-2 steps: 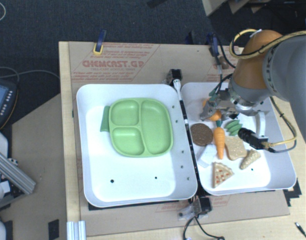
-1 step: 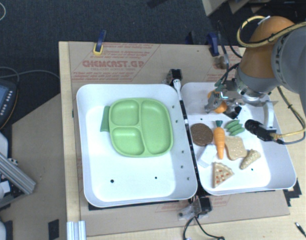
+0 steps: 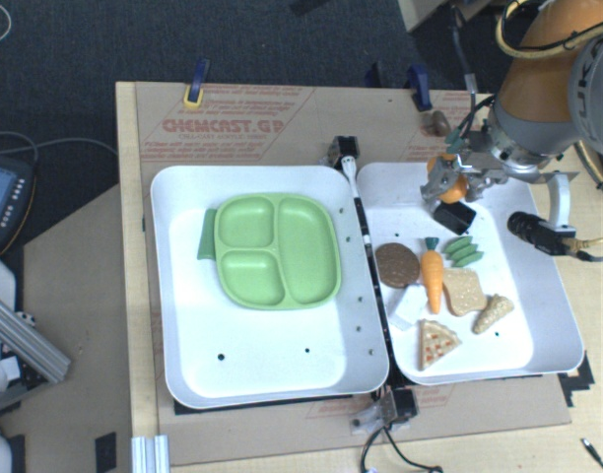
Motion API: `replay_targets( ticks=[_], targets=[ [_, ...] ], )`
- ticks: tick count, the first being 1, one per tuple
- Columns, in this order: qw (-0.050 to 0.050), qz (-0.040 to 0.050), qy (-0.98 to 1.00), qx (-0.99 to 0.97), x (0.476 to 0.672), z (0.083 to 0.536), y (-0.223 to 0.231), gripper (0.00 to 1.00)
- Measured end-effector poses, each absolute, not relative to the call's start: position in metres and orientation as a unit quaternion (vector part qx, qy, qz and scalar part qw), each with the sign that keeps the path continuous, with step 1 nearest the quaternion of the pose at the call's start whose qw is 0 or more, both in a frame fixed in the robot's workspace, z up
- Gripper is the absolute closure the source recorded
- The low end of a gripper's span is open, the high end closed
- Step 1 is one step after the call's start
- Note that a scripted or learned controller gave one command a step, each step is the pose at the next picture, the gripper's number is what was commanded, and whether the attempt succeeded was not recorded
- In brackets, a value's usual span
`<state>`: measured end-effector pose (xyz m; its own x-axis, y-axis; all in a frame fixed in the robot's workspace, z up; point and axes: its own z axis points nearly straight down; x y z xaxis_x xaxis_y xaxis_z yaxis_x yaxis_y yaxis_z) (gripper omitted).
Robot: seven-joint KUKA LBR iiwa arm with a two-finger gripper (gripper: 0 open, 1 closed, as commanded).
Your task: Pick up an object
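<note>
Pizza slice (image 3: 436,343): front of right bin (image 3: 548,294), near camera.
Carrot (image 3: 434,278): mid-bin, long axis front-to-back, below and just left of gripper (image 3: 452,197).
Fingers: state unreadable, cannot tell.

A robotics lab: cardboard-topped bench (image 3: 282,116) with clamps (image 3: 195,87), cables, dark carpet.

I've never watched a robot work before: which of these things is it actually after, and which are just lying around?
Could be picked up, all in the right bin:
carrot
brown patty
pizza slice
toast
green pea pod
The gripper hangs above them.

Just lying about:
green divided plate in the left bin
blue clamps on the board
</note>
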<state>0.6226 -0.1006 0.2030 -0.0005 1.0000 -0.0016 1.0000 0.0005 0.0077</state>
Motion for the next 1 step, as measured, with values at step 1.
replay_targets(
  ticks=[1],
  targets=[
    [0.002, 0.0015, 0.707, 0.707, 0.6237, 0.2268, -0.1005, 1.0]
  ],
)
